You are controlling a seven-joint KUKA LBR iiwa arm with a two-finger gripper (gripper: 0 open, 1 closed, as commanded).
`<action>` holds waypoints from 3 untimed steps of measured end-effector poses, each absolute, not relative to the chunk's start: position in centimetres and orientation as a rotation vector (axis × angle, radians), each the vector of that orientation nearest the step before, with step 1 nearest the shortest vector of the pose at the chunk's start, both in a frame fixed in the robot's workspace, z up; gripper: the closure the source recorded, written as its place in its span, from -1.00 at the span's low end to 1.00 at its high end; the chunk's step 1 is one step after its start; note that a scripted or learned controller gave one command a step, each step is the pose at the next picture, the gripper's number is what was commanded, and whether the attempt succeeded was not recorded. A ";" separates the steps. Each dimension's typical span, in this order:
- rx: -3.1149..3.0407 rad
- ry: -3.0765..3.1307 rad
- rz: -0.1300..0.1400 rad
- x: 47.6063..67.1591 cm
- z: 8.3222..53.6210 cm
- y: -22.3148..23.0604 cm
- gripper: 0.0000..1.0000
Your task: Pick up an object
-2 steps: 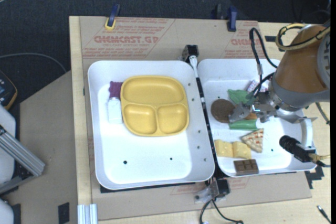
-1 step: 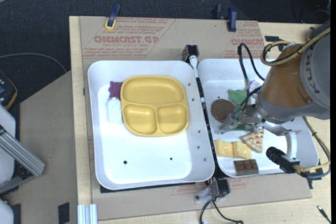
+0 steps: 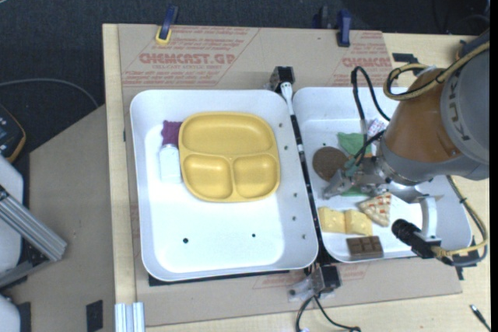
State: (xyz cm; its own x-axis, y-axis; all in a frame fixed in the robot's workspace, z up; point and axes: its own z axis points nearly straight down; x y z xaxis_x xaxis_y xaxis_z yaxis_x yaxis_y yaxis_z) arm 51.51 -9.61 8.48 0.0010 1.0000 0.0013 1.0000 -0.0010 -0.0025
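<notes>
My gripper (image 3: 348, 184) reaches into the right bin (image 3: 311, 109), low over its middle, below the grey arm with its orange band. Just left of its tip lies a round brown cookie-like piece (image 3: 327, 161). A green piece (image 3: 352, 142) sits behind it. A pizza-slice piece (image 3: 378, 207) lies just to the gripper's right, with yellow cheese pieces (image 3: 345, 221) and a brown chocolate bar (image 3: 364, 246) nearer the front rim. Nothing shows between the fingers.
The left bin (image 3: 148, 190) holds a yellow three-compartment plate (image 3: 229, 155), with a purple piece (image 3: 170, 131) and a white piece (image 3: 168, 164) at its left. Cables loop over the right bin's back wall. Clamps sit on the cardboard's far edge.
</notes>
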 end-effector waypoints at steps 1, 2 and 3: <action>-2.227 -2.220 -0.003 51.6 9.7 -9.7 1.00; -2.227 -2.223 -0.003 51.8 14.4 -10.6 1.00; -2.224 -2.227 -0.005 51.4 19.1 -10.0 1.00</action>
State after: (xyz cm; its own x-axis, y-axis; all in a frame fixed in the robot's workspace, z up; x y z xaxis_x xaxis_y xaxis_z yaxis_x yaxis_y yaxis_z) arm 51.42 -9.99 19.09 -0.0015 1.0000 -0.0016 1.0000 0.0015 0.0059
